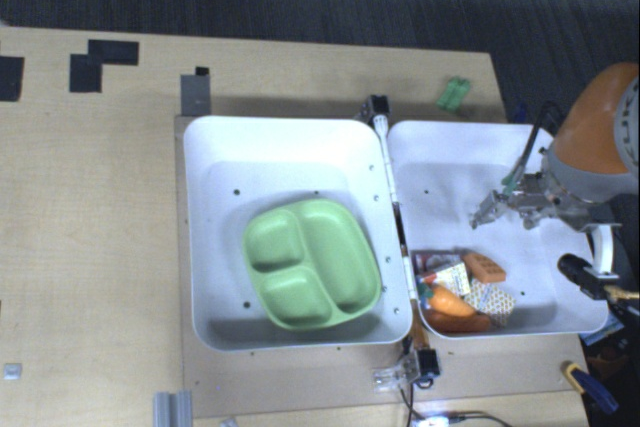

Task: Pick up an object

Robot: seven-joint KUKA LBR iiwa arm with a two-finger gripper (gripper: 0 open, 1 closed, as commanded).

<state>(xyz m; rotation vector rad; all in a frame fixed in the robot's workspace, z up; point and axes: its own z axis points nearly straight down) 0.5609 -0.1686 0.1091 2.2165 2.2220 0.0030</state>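
bench [90,245] | 2 white bins [285,140] [450,150] | green piece [453,94]

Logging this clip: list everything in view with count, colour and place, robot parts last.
bins: 2, white, side by side on the bench
divided plate: 1, light green, three compartments, in the left-hand bin
pile of small objects: several, orange, brown and patterned white, near corner of the right-hand bin by the divider; exact count unclear
small green item: 1, on the bench beyond the right-hand bin
dark patches: a few, black, far left of the bench
arm: 1, grey with orange band, entering from the right
gripper: 1, above the right-hand bin, away from the pile
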